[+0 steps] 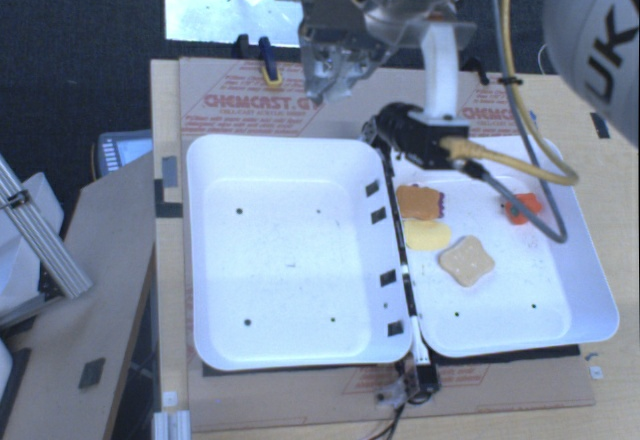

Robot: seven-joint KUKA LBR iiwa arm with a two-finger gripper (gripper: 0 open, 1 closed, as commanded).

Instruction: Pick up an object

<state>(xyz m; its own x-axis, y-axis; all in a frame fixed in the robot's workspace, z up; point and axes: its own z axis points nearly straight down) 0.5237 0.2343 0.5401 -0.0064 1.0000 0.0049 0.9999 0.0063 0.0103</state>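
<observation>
The board (pixel 250 100) reads "CHEMCAST"; the arm (pixel 600 18) shows "UK".

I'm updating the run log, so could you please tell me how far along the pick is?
Nothing looks picked yet. The end effector hangs above the bench behind the bins, with no item visible in it. The tan toast-shaped piece, yellow piece, orange-brown piece and small orange item all lie in the right bin. Approach, grasp and lift remain.
</observation>
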